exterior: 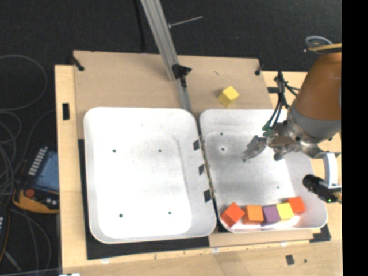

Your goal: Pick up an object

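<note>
Five blocks lie in a row along the near wall of the right bin (230, 125): an orange-red block (233, 213), an orange block (253, 213), a purple block (270, 213), a yellow block (284, 211) and a red-orange block (296, 204), each touching the next. The gripper (265, 149) hangs above the bin's middle, well apart from them, fingers spread with nothing between. A yellow cube (229, 95) sits on the table (138, 79) behind the bins. The left bin (95, 171) adjoins.

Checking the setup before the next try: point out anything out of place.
One yellow block lies on the bench beyond the right bin, outside both bins, while the other blocks line that bin's near wall.
</note>
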You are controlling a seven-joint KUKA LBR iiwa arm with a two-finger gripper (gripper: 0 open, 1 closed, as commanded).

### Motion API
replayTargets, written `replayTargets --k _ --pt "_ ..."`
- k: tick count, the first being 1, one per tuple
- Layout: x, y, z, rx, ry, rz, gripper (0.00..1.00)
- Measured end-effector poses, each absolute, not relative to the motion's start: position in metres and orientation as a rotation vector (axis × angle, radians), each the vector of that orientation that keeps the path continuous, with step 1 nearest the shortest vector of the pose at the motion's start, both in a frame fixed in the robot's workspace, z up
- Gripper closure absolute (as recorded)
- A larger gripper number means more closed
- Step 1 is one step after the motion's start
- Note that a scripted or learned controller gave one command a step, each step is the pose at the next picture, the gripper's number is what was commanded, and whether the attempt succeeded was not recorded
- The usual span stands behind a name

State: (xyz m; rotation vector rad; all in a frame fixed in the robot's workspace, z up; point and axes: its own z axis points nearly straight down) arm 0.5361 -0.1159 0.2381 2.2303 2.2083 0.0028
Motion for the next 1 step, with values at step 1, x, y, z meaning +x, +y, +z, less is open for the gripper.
replayTargets --k 1 --pt "0.5856 -0.0887 0.1753 2.216 2.226 -0.002 0.0"
